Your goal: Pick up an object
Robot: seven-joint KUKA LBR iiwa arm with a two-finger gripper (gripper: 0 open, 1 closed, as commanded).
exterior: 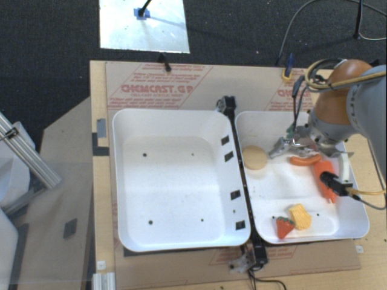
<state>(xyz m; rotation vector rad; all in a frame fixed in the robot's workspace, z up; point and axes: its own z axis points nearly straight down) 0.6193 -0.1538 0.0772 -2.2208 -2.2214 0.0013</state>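
Presumably lining up: we note gripper [289,145] low over the right bin [338,231] beside orange sausage [305,159]; grip state unreadable.

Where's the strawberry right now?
The strawberry lies in the right bin, near its front edge, touching the yellow corn piece on its right.

Bright, even light; perhaps slightly soft focus.

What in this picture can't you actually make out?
- Gripper: too small and blurred to tell how its fingers stand.
- Orange sausage-like toy: its upper edge hidden under the arm.
- Carrot: partly covered by a black cable.
- Arm's base: cut off by the right edge.
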